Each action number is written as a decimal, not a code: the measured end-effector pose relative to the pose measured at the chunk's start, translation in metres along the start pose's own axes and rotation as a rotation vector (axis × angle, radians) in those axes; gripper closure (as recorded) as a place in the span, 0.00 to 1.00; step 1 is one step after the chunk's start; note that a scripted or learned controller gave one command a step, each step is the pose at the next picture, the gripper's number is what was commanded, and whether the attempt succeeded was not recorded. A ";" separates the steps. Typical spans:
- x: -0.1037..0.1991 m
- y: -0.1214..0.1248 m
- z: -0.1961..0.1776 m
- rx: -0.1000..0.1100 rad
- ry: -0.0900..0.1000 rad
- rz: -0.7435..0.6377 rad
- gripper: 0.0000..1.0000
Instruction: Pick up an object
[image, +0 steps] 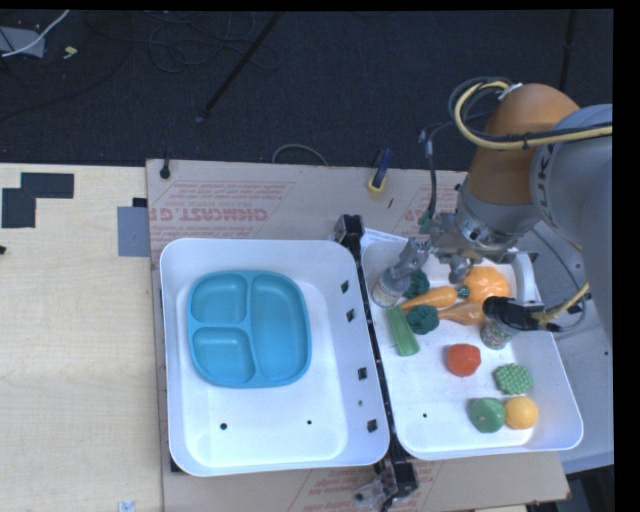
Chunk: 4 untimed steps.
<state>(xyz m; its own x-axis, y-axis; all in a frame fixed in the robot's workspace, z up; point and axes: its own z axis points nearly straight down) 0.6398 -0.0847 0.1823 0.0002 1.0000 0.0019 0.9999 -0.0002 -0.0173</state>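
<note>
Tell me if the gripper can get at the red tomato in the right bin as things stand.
Probably yes. The red tomato lies apart from the other toys, with bare bin floor around it, and the gripper hangs over the same bin's far end.

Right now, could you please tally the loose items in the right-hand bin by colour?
Green: 4 – long piece, dark lump, textured piece, rounded piece
Orange: 2 – carrot-like piece, rounded piece
Red: 1
Yellow: 1
Total: 8; anything under the arm is hidden.
</note>
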 end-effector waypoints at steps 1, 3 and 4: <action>0.000 0.003 -0.009 -0.014 -0.001 -0.002 0.00; 0.000 0.018 0.070 -0.028 -0.003 -0.002 0.00; 0.000 0.015 0.062 -0.015 0.002 0.000 1.00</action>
<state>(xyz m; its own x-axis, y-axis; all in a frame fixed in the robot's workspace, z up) 0.6541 -0.0848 0.1196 0.0006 1.0000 0.0035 1.0000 -0.0006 -0.0024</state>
